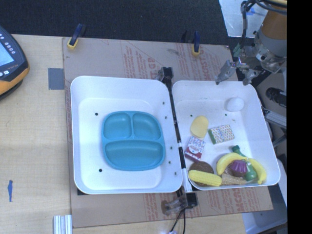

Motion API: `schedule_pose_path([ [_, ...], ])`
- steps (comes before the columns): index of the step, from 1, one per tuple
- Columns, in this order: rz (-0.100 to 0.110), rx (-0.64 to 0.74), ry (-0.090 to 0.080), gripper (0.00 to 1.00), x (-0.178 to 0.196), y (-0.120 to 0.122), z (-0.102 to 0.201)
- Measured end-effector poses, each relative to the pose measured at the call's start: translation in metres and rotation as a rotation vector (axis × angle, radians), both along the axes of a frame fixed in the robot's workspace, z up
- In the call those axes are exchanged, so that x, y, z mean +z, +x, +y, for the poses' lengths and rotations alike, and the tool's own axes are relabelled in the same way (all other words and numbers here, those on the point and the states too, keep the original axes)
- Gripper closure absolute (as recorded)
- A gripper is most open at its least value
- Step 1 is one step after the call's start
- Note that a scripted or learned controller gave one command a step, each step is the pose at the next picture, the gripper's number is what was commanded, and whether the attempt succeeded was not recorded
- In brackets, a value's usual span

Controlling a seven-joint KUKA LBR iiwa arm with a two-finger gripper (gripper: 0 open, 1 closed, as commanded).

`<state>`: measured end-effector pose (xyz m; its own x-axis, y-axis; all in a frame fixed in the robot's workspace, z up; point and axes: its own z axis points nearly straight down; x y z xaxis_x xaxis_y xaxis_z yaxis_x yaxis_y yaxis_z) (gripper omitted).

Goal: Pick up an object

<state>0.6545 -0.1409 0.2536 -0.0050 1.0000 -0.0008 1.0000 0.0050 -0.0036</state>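
Observation:
The right bin (253, 94) holds several toy foods: a white egg-like piece (234, 104), a pale yellow chip (199, 126), a green-edged cracker packet (222, 133), a red and white carton (195, 147), a corn cob (204, 178) on a brown cookie (201, 167), and a banana (243, 163) around a purple piece (238, 167). My gripper (236, 75) hangs above the bin's far right corner with its fingers spread open and nothing between them. It stands well above and behind the white piece.
The left bin (78, 130) holds a blue divided plate (133, 140). A yellow and black device (9, 57) lies at the far left of the bench. Clamps (74, 35) hold the cardboard sheet's back edge.

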Motion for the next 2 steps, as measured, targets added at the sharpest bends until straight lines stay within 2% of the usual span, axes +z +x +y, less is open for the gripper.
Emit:
schedule_pose_path([
  [1,0.014,0.000,0.003,0.00,-0.130,-0.028,0.011],
  [2,0.008,0.002,0.003,0.00,-0.164,-0.065,0.045],
])
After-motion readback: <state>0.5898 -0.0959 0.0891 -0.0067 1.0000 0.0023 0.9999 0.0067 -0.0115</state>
